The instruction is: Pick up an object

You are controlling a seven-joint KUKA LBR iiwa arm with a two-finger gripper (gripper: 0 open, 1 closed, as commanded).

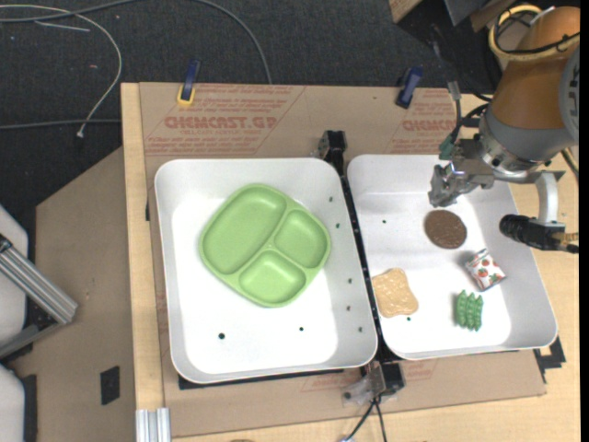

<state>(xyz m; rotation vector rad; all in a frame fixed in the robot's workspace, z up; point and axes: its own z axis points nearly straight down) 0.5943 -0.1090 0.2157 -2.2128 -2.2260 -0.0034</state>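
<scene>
The end effector (447,190) hangs over the upper part of the right bin (405,334), at the end of the grey arm (529,109) with its orange band that reaches in from the right; whether it stands wide or narrow cannot be told from this slanting view — the tip is small and dark against the bin's white floor; nothing is seen held in it; just below the end effector, very near its tip, lies a round brown disc (446,229), flat on the bin floor, and contact between the two cannot be made out; further below and to the right sits a small white carton with red marks (484,270), tilted, apart from the disc; below that, toward the bin's lower right corner, is a small green knobbly piece (468,309); below and to the left of the end effector, near the wall between the bins, lies a tan flat piece (394,292) like a slice of toast; well to the left of the end effector the left bin (184,339) holds a light green divided plate (265,244) with three compartments, set at a slant; both bins rest side by side on a cardboard-covered tabletop (276,109) — two blue clamps (190,81) grip its far edge, well above the end effector.
</scene>
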